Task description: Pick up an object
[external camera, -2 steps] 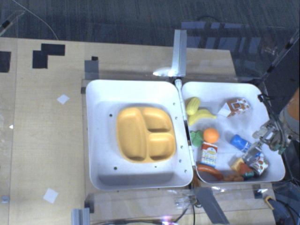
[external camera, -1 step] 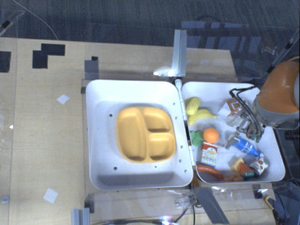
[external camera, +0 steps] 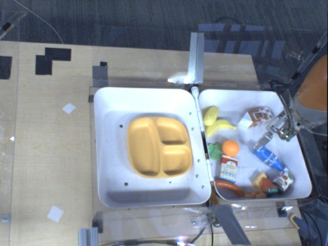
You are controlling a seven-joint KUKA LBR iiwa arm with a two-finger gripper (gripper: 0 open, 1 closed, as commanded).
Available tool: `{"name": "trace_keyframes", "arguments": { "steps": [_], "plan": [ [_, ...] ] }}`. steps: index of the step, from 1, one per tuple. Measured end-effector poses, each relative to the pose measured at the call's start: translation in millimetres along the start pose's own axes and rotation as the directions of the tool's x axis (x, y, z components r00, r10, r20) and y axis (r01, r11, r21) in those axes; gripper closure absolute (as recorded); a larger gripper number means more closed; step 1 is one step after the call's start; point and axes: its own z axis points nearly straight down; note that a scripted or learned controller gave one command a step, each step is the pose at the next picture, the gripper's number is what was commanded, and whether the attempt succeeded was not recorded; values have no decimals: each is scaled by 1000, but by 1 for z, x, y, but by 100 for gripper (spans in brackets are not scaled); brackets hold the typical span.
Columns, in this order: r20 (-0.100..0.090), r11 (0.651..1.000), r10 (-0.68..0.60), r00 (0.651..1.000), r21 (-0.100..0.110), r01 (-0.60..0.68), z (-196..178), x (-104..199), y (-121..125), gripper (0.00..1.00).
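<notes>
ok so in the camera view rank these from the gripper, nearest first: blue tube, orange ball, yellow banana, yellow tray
Measured from the gripper, at the right bin's right side:
1. Blue tube, just below the gripper.
2. Orange ball, to the gripper's left, mid-bin.
3. Yellow banana, farther left, near the divider between bins.
4. Yellow tray, in the left bin.

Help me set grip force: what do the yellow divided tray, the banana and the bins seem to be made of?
The yellow divided tray looks like moulded plastic: one even colour, rounded compartments, soft sheen. The banana is probably a plastic toy, given its flat, uniform yellow, though the view leaves that open. The left bin and the right bin look like smooth white plastic with rounded corners and a faint gloss.
</notes>
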Motion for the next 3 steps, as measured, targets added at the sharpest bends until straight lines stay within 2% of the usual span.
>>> {"name": "trace_keyframes", "arguments": {
  "steps": [1,2,3],
  "plan": [
    [-4,920,392,920,5,-392,13,28,-26,0],
    [3,831,556,831,-5,-556,31,65,-50,0],
    [0,724,690,724,-1,-690,33,16,-14,0]
  ]
}}
